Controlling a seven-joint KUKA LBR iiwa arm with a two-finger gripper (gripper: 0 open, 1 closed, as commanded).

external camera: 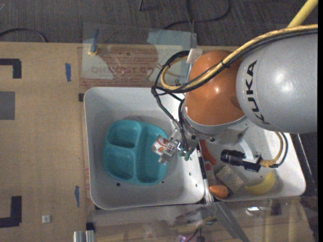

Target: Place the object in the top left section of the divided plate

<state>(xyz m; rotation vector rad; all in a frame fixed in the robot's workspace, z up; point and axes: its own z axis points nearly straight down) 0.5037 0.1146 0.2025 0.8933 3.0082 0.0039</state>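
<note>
**Robot hand over the edge of a teal divided plate**

The hand [170,150] hangs at the end of the grey arm with an orange band [214,92], which comes in from the right and hides much of what lies under it. From this angle it is not possible to tell how far the hand is open, or whether it has hold of anything.

Right at the tip of the hand, on its left side, is a small white object with orange-red markings [160,145]. It touches or overlaps the hand, and it is over the right-hand rim of the teal plastic divided plate [121,158].

The plate spreads out to the left of the hand. It has one long section on the side nearest the hand and two smaller sections on the far side.

The plate lies in a shallow white bin [101,110], which surrounds the hand on its left.

To the right of the hand, and a little below it, is a second shallow white bin [295,188]. It holds a speckled grey-brown block [229,176], and just below that a small rounded orange item [219,190]. Further right lies a yellow banana [262,183].

Both bins sit on a tan wooden desk [40,135]. Well away to the left of the hand, the desk has strips of blue tape [68,72] and black corner marks [12,67].
</note>
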